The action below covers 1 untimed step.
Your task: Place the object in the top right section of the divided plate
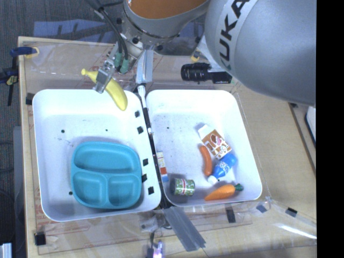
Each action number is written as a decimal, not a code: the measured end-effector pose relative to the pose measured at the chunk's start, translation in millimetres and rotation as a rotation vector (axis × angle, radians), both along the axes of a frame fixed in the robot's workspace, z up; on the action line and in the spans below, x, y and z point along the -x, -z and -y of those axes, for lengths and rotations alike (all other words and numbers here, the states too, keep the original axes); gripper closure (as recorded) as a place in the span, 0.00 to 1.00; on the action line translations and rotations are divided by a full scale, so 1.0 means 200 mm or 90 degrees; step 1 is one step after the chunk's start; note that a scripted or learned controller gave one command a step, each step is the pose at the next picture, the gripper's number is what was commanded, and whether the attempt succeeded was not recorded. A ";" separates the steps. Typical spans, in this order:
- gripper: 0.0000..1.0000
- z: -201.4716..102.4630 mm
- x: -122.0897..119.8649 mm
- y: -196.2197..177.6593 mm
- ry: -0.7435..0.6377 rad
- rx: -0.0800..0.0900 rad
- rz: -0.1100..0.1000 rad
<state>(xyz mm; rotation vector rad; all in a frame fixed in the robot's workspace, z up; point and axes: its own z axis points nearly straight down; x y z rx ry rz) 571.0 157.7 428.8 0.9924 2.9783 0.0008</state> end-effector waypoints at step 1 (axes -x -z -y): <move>1.00 -0.06 0.15 -0.07 -0.179 0.001 -0.002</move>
